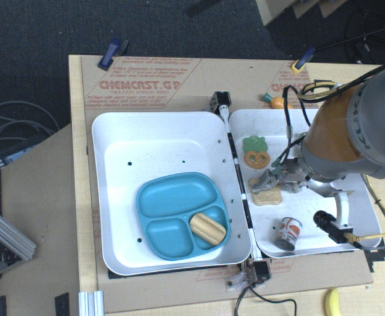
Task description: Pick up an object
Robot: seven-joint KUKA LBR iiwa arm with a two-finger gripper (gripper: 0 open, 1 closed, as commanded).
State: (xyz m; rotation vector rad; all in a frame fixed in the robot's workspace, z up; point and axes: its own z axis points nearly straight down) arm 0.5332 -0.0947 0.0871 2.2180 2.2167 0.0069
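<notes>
Positioned low in the right bin [350, 239], the pincer [271, 182] sits at the tip of the grey arm [350, 137], directly against a pale tan, bread-like piece [266, 196] — whether its jaws are apart or closed on that piece cannot be told, since the wrist hides them. Taking the tan piece as the reference: just beyond it, toward the far wall of the bin, lies an orange pretzel-shaped toy [256, 158], and touching that toy's far side is a green leafy toy [254, 143]. Nearer the camera from the tan piece, a small can [287, 233] lies on its side on the bin floor, apart from the piece. To the left of the tan piece, across the divider, the left bin [123, 147] holds a blue compartment tray [172, 203] — a tan cylinder-shaped roll [208, 228] rests in the tray's near right compartment. Both bins stand on the desk [87, 176], whose brown sheet bears red lettering.
</notes>
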